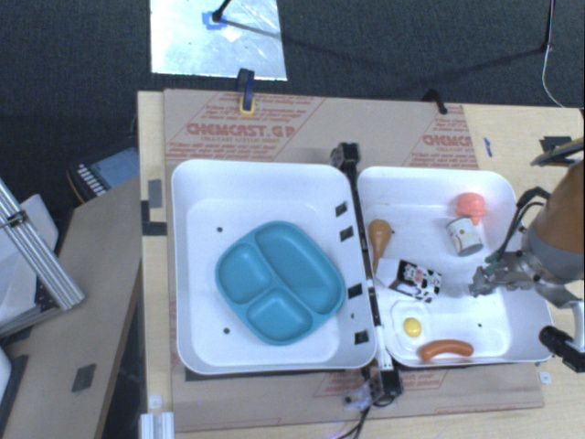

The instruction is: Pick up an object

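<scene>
Camera view places the two-finger gripper low over the right-hand part of the right white bin, its dark fingers small and blurred against the white floor; whether they are spread or closed cannot be told, and nothing can be seen between them. Behind it the grey arm with its orange band is cut off by the frame's right edge, and it hides part of that bin's right wall.

Nearest the gripper, up and to its left, a small grey-white can lies near a pink rounded toy whose exact form is hard to make out. To the gripper's left, a small black-and-white printed carton lies tilted on the bin floor. Further left, close to the divider between the bins, sits an orange-brown pear-shaped toy. Below and left of the gripper are a white fried-egg toy with a yellow yolk and, just beside it along the near wall, a red-orange sausage-shaped toy.

Well to the gripper's left, across the divider, the left white bin holds a teal plastic tray with three compartments, lying flat and turned at an angle.

Both bins rest on a brown printed cardboard sheet covering the bench.
</scene>
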Controlling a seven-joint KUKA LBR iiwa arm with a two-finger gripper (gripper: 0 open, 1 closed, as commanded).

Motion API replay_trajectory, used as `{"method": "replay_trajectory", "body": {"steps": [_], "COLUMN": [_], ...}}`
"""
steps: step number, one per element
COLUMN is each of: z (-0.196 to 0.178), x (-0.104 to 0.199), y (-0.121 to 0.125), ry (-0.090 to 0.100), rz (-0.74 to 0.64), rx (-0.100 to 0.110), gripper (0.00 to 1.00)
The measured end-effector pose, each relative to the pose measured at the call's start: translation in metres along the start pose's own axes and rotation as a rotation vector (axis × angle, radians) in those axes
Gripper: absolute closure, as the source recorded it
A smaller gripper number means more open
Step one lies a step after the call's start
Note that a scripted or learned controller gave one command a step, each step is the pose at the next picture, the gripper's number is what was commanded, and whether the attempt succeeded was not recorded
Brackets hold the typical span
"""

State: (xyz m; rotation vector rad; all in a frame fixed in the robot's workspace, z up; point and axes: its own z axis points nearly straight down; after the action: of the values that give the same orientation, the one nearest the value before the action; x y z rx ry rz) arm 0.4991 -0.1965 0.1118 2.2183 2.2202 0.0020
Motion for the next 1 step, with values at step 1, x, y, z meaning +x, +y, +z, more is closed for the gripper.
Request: {"method": "replay_trajectory", "body": {"steps": [1], "z": [-0.0631], "x": [-0.0041], "y": [0.0065], "ry": [-0.002], "rz": [-0.003], "rx": [-0.005], "gripper": [1.0]}}
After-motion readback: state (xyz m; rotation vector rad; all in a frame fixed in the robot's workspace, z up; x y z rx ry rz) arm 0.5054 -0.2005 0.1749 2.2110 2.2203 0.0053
